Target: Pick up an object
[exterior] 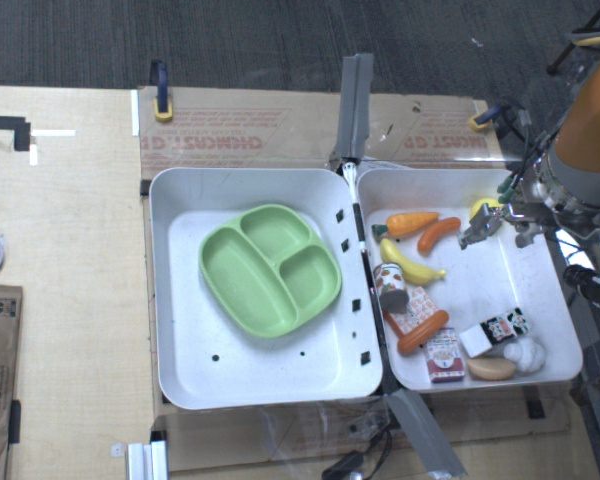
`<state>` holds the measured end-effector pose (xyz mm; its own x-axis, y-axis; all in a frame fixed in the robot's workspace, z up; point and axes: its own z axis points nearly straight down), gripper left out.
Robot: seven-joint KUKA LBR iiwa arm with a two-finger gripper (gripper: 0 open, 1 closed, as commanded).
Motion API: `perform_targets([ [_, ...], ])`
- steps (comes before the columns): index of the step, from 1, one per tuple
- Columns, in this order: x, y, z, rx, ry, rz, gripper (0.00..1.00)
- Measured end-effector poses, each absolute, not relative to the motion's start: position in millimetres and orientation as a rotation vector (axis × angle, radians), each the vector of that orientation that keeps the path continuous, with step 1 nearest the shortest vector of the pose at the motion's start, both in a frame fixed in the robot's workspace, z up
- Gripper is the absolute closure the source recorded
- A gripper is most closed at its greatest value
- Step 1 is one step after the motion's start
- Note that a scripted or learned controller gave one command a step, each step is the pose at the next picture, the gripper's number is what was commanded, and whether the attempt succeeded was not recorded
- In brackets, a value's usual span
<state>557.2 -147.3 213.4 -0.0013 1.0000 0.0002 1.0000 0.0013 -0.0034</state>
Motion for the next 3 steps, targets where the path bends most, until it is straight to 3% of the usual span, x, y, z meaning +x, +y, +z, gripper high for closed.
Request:
perform_targets([
  [1,581.7,-135,111,-2.215,-2.225,0.003,0.00],
  [2,624.4,-115,91,-2.484,-1.922,0.003,0.00],
  [3,624.3,-116,100,-2.482,-1.926,0.006,1.00],
])
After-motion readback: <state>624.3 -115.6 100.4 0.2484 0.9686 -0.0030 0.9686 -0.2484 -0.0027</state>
